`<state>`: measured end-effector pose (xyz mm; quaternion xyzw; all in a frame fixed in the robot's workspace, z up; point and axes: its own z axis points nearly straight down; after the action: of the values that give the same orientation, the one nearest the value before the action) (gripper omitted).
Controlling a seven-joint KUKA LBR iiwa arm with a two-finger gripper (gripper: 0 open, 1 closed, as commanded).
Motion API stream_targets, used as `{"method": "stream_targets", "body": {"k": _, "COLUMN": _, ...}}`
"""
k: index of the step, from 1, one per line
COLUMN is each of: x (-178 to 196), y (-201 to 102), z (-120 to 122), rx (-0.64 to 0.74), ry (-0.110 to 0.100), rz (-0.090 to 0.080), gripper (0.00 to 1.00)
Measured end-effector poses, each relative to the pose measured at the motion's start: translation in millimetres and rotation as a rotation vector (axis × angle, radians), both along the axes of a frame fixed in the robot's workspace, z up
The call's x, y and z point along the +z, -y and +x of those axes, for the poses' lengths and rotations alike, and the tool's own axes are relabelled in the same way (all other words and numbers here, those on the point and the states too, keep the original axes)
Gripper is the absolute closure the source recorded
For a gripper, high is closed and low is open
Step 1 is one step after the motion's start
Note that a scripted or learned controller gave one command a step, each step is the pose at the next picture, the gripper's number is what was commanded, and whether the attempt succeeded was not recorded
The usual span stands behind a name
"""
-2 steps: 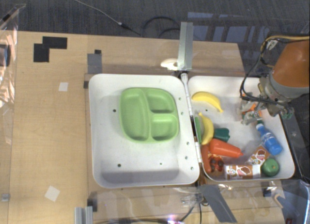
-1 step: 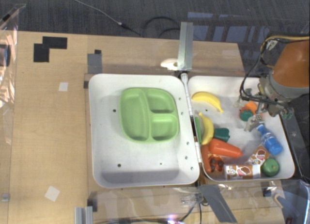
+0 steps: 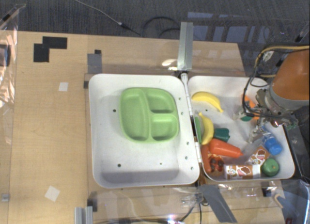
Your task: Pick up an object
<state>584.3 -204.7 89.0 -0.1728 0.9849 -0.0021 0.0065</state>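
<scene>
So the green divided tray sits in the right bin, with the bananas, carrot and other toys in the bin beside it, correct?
Not quite. The camera view shows the green divided tray in the left bin, not the right one. The bananas, carrot and other toys do lie in the bin beside it, the right bin.

Two shallow white bins side by side on the desk (image 3: 43, 136): left bin (image 3: 104, 121), right bin (image 3: 227, 85). One green divided tray (image 3: 147, 114) in the left bin. In the right bin, two yellow bananas, one far (image 3: 207, 100) and one just nearer (image 3: 207, 128); one orange carrot (image 3: 225, 148); one dark green pepper-like piece (image 3: 221, 133); one green apple (image 3: 270, 167); one blue item (image 3: 272, 145); one labelled packet (image 3: 240, 171) along the near wall. Further small items under the arm, too hidden to count.
</scene>
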Motion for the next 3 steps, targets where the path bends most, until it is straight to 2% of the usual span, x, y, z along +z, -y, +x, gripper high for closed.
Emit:
{"method": "stream_targets", "body": {"k": 1, "x": 2, "y": -99, "z": -9, "rx": 0.204, "ry": 0.002, "rz": -0.002, "gripper": 0.0}}
{"method": "stream_targets", "body": {"k": 2, "x": 2, "y": -73, "z": -46, "rx": 0.02, "ry": 0.005, "rz": -0.001, "gripper": 0.0}}
{"method": "stream_targets", "body": {"k": 3, "x": 2, "y": -62, "z": -41, "rx": 0.412, "ry": 0.006, "rz": -0.006, "gripper": 0.0}}
